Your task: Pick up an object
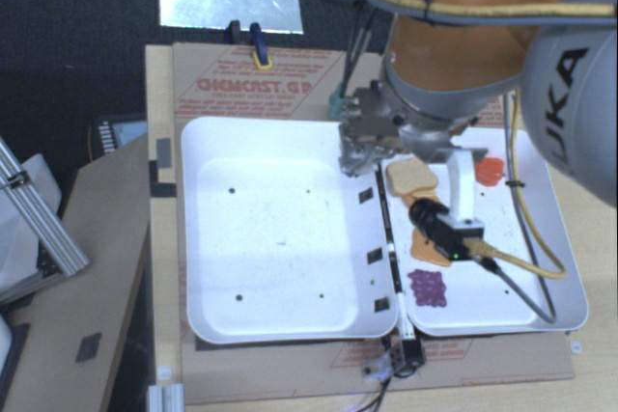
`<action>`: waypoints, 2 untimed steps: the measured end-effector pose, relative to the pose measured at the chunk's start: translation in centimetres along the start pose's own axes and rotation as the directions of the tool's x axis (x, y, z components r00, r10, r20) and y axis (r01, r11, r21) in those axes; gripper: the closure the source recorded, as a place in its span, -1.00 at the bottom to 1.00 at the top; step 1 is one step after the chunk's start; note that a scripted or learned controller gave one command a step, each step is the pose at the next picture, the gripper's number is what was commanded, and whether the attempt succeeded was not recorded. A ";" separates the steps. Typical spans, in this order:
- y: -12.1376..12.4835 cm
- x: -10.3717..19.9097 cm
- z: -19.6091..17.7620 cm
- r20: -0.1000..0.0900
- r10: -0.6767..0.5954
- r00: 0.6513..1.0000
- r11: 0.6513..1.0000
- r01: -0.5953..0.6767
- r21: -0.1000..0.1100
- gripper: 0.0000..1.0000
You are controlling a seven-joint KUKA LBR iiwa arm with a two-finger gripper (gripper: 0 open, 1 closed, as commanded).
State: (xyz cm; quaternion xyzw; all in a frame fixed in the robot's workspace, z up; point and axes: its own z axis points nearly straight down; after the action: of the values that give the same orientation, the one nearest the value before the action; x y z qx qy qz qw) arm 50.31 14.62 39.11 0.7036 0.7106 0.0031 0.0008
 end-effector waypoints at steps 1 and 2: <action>-0.9 1.7 -9.7 -0.001 0.003 1.000 1.000 -0.003 -0.005 1.00; 7.8 7.2 -9.1 0.001 0.002 1.000 1.000 -0.002 -0.002 1.00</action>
State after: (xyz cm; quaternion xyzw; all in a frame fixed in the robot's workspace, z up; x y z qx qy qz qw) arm 57.94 21.92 48.27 0.7042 0.7100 0.0033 0.0018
